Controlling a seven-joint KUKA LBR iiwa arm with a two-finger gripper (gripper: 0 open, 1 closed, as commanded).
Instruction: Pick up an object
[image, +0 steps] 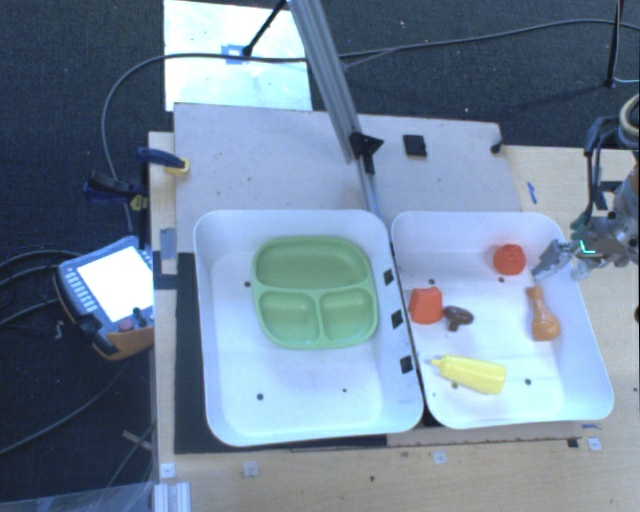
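Orange bottle (543, 316) in right bin (590, 390), wooden bench (300, 150), dark carpet (70, 80)

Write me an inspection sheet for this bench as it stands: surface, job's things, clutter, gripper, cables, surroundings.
Surface: two shallow white bins, left bin and right bin, side by side on a pale board.
Job's things: in the right bin, a red round cap-like piece, an orange cup, a small brown lump, an orange bottle-shaped toy and a yellow squeeze bottle lying flat.
Clutter: a green divided plastic plate in the left bin.
Gripper: the gripper hangs at the right bin's upper right edge, holding nothing.
Cables: black cables on the floor, left.
Surroundings: handheld pendant with lit screen; dark carpet.
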